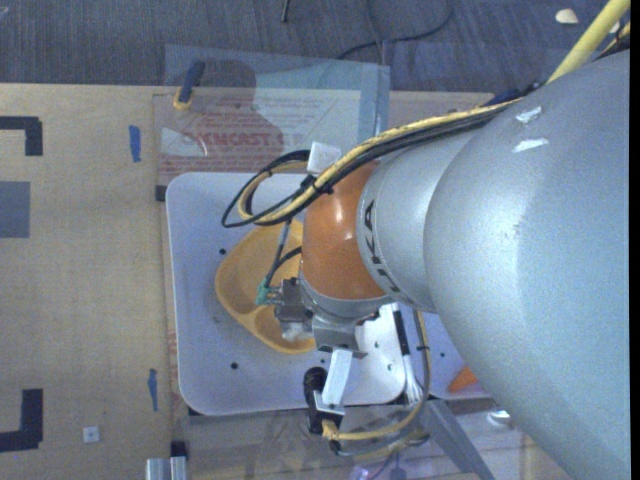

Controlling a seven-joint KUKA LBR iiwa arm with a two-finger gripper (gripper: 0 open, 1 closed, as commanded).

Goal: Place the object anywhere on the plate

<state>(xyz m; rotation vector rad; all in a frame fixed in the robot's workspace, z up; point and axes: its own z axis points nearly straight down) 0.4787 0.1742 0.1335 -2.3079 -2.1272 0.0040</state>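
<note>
A yellow plate [240, 280] lies in the left white bin [195, 228], toward its middle. The arm's orange-banded wrist [335, 248] hangs over the plate's right half and hides it. Below the band, the grey body of the gripper [291, 310] sits over the plate's right side, seen from above. A small orange thing [463, 378] peeks out under the arm at the lower right; what it is cannot be made out. No object can be seen on the visible part of the plate.
The big grey arm link [510, 248] covers the right side of the view and the right bin. Black and yellow cables [262, 190] loop over the bin's top. A clear sheet [270, 118] lies behind the bin. Wooden bench top [80, 268] extends to the left.
</note>
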